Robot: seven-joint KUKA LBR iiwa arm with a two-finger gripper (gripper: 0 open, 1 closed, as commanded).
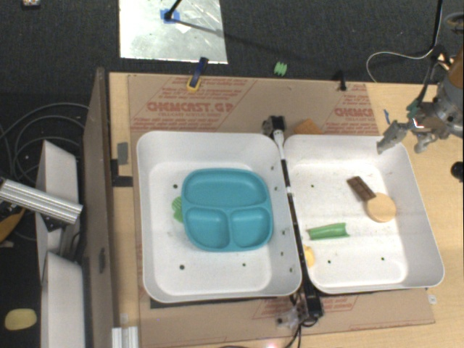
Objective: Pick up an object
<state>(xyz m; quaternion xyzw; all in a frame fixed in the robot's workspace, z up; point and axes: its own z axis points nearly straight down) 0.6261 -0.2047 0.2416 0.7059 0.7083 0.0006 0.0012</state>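
1. Where the bench stood on dark speckled carpet (58, 42), saw a brown cardboard sheet with red lettering (217, 104) spread beneath two shallow white bins. Noted a shiny metal plate (172, 20) on the floor beyond and looped black cables (43, 125) to the left.
2. In the left white bin (156, 267), found a teal plastic divided plate (227, 209) near the middle, with a small green scrap (177, 209) peeping from under its left edge.
3. In the right white bin (406, 267), found a tan round-headed piece with a brown handle (371, 200) right of centre, a green pod-shaped item (328, 230) lower left of it and well apart, and a small yellow piece (309, 256) against the left wall.
4. Left bare floor along the far and near sides of that bin.
5. Placed the two-finger gripper (402, 142) over the right bin's far right corner, jaws spread and pinching nothing, well apart from all three pieces.
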